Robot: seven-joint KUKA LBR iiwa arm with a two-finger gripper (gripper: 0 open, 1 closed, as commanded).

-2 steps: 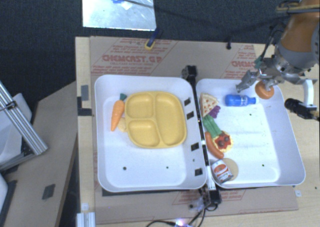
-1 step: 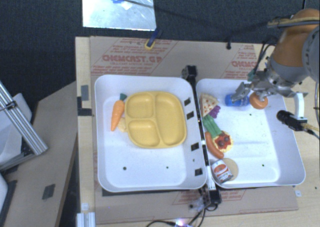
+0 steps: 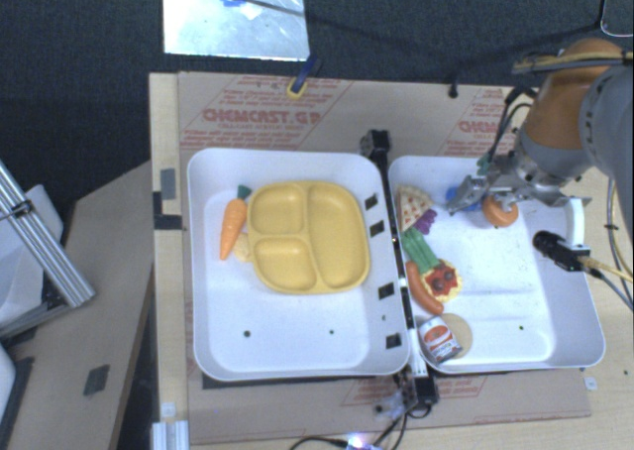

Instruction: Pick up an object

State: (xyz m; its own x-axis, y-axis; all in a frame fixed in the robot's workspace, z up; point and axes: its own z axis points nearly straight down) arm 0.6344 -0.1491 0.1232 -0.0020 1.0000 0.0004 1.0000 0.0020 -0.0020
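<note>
- You see the gripper (image 3: 475, 194) low over the right bin (image 3: 525, 314), near the middle of its far edge. The grey arm reaches in from the right.
- You cannot tell from this view whether the gripper is apart or together.
- An orange round piece (image 3: 501, 211) lies on the bin floor just beside the gripper, on the side towards the bin's right edge. You cannot tell whether the two touch.
- In the bin's far left corner you have a pizza slice (image 3: 414, 205), with a small purple piece (image 3: 427, 222) just beside it.
- Further along the left edge a green piece (image 3: 420, 250) lies lengthwise. A round red-and-yellow piece (image 3: 443, 280) and an orange-red sausage shape (image 3: 420, 293) sit against it.
- In the near left corner a small can (image 3: 440, 341) with a red label lies touching a tan disc (image 3: 460, 329).
- The left bin (image 3: 213, 339) holds a yellow divided plate (image 3: 302, 237) at its middle.
- A carrot (image 3: 232, 226) lies just beside the plate's left rim, its green top pointing to the far edge.
</note>
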